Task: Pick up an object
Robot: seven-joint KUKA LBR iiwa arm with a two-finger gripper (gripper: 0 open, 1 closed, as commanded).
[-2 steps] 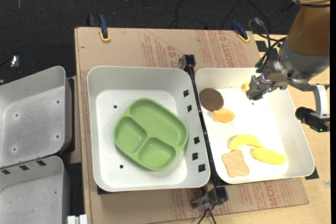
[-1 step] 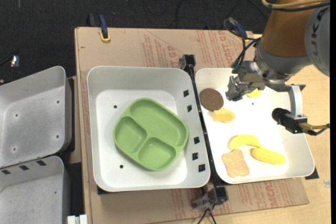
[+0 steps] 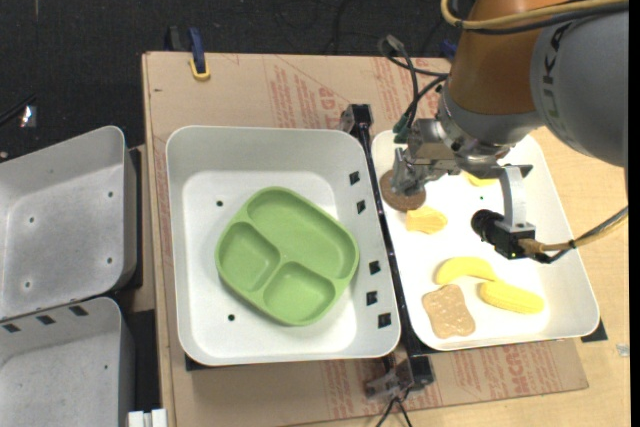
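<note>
From the camera view above the bench, we see two white bins side by side. The left bin point(image 3: 190, 215) holds a green divided plate point(image 3: 288, 255), lying flat near its middle. The right bin point(image 3: 575, 300) holds the small pieces we might pick: a yellow banana-shaped piece point(image 3: 465, 268), a second yellow piece point(image 3: 510, 297) just beside it, a tan cracker-like slab point(image 3: 448, 311) near the front edge, a small orange-yellow lump point(image 3: 426, 221) and a brown round disc point(image 3: 403, 198) at the bin's left side.

The arm reaches in from the right, its orange band bulking over the far end of the right bin. The gripper point(image 3: 405, 177) sits low at the bin's left wall, right over the brown disc and near the orange-yellow lump. We cannot tell how the gripper is set, since the wrist and cabling cover it, and we see nothing clearly caught in it.

We judge the risks as follows. The disc lies flat and close to the bin wall, so the tool could strike the wall or slide over the disc without catching it. The lump beside it could be nudged away or pinched along with it. The loose cable hanging by the wrist could also drag across the pieces.
</note>
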